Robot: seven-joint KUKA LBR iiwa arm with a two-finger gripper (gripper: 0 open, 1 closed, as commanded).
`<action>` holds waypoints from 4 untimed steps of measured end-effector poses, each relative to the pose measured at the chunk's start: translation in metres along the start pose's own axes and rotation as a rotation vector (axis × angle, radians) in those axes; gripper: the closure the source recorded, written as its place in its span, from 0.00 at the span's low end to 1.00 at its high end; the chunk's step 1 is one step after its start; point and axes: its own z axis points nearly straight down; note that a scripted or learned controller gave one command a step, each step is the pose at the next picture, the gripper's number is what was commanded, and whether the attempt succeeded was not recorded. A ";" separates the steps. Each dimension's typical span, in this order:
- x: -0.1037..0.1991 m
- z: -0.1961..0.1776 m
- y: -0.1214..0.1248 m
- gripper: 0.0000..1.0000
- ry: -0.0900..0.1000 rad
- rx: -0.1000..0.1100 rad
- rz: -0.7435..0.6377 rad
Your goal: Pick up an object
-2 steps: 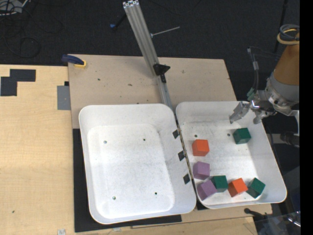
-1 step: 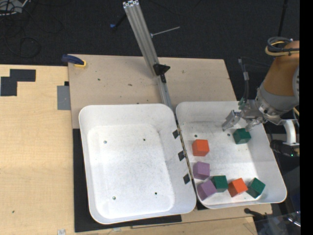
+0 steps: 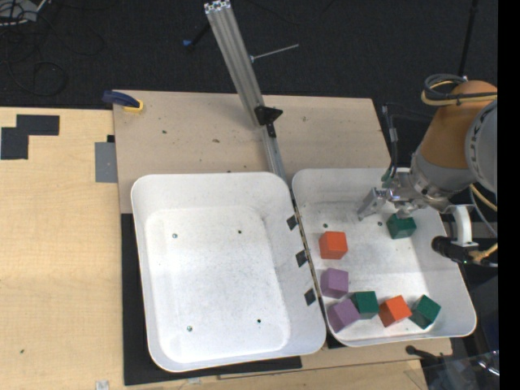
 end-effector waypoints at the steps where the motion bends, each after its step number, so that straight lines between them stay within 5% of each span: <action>1: 0.000 -0.013 0.001 1.00 0.001 -0.003 0.001; 4: 0.008 -0.155 0.019 1.00 0.004 0.004 0.001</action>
